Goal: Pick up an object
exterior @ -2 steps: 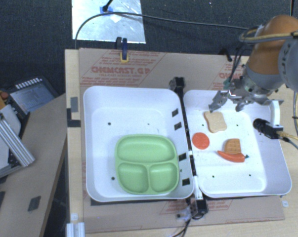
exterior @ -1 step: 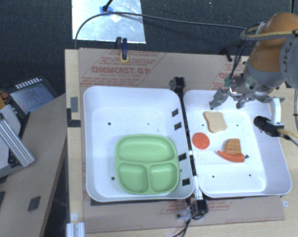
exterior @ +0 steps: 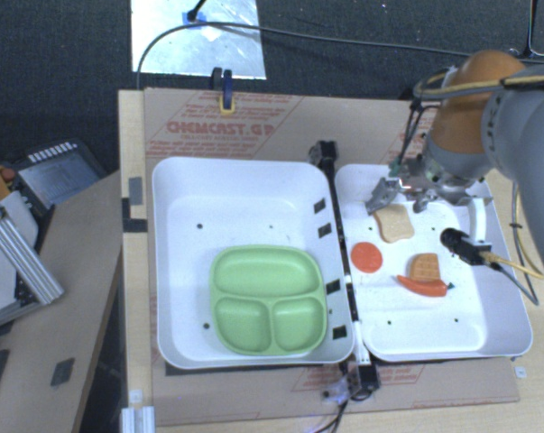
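Hidden: the arm (exterior: pixel 502 115) is cut off at the picture's right edge; its wrist covers the far right corner of the right bin (exterior: pixel 434 332).
Hard to make out: the claw (exterior: pixel 401 195) is small and grey against the white bin, so how far open it is cannot be told.
Claw: over the far end of the right bin, just beyond the bread slice (exterior: pixel 395 225); nothing seen in its hold, contact unclear.
Other food: red disc (exterior: pixel 367 257), brown square (exterior: pixel 424 266), red pepper (exterior: pixel 421 286), nearer the camera.
Left bin (exterior: pixel 190 215): green divided plate (exterior: pixel 268 299).
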`<state>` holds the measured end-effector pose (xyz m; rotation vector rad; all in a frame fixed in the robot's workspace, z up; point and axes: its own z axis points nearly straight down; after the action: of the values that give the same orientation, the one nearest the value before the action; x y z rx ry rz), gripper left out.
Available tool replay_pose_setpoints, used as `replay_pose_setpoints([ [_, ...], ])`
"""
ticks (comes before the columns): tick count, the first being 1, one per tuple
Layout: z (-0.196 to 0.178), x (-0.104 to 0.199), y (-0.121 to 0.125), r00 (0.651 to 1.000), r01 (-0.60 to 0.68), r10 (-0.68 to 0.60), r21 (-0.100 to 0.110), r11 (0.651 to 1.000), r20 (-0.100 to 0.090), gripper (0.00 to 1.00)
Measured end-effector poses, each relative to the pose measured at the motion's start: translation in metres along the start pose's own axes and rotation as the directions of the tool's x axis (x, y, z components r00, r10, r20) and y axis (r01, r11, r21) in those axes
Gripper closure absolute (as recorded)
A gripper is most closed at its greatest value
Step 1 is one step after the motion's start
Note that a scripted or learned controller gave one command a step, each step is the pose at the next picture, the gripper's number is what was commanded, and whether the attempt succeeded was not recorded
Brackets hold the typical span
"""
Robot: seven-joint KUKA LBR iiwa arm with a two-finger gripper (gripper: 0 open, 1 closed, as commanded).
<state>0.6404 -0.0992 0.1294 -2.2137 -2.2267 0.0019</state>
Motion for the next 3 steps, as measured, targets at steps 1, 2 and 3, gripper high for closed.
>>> replay_pose_setpoints([
  [1, 0.045, 0.0, 0.002, 1.0, -0.001, 0.001, -0.007, 1.0, 0.002, 0.0],
  [2, 0.029, -0.001, 0.004, 1.0, -0.001, 0.001, -0.016, 1.0, 0.005, 1.0],
  [3, -0.03, 0.001, 0.016, 1.0, -0.001, 0.001, -0.01, 1.0, 0.001, 1.0],
])
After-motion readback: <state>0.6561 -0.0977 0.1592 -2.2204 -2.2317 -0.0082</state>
